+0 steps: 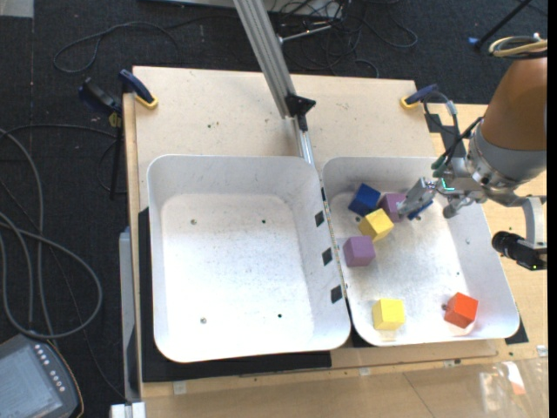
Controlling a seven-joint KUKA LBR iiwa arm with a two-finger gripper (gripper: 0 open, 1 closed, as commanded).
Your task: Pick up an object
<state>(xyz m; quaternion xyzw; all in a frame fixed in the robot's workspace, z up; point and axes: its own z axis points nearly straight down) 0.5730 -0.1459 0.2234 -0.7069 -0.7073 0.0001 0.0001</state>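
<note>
My gripper (417, 202) hangs low over the back of the right bin (487, 259), reaching in from the right. Its tip is right beside a small mauve block (395, 204), and I cannot make out whether they touch. Just left of that block sit a blue cube (365, 198) and a yellow cube (378, 224), close together. A purple cube (358, 251) lies a little nearer the front. Another yellow cube (388, 313) and an orange cube (460, 309) rest near the bin's front wall.
The left bin (174, 198) stands beside the right one, and a row of black clips (327, 255) runs along their shared wall. A slanted metal rail (270, 50) comes down from the back to the bins' joint. Clamps (139, 90) hold the board's back corners.
</note>
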